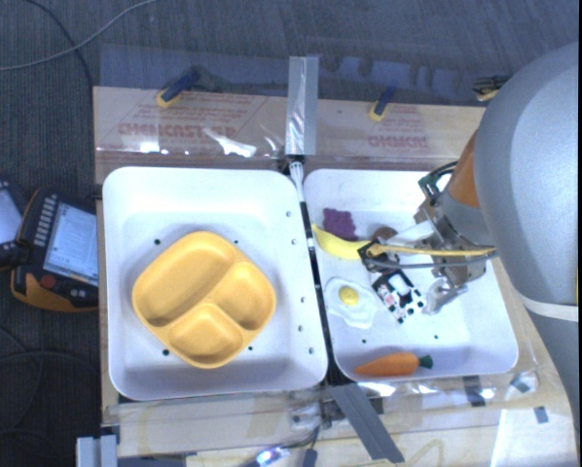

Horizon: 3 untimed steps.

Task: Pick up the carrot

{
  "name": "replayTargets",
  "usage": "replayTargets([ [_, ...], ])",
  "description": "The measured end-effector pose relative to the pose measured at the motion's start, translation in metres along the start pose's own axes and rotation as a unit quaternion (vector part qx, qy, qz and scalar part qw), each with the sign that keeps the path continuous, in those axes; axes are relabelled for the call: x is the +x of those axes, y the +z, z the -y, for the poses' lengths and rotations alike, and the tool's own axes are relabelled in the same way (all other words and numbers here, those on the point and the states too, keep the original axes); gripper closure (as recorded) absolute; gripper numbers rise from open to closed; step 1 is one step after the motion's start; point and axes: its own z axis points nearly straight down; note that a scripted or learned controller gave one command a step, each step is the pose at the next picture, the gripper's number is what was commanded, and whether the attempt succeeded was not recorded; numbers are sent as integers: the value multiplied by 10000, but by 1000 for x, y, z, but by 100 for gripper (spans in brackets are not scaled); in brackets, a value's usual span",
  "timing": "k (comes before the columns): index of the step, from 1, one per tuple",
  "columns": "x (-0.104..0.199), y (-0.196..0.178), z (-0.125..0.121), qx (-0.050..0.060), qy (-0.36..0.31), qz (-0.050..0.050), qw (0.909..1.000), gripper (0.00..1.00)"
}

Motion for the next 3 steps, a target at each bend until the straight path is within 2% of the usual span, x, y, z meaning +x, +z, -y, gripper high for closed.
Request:
replayTargets([
  [1,0,-8,1,3,-24,31,10000,100],
  [2,-1,-15,1,8,-42,61,10000,100],
  [3,3,-3,-43,1,-485,-1,9988,100],
])
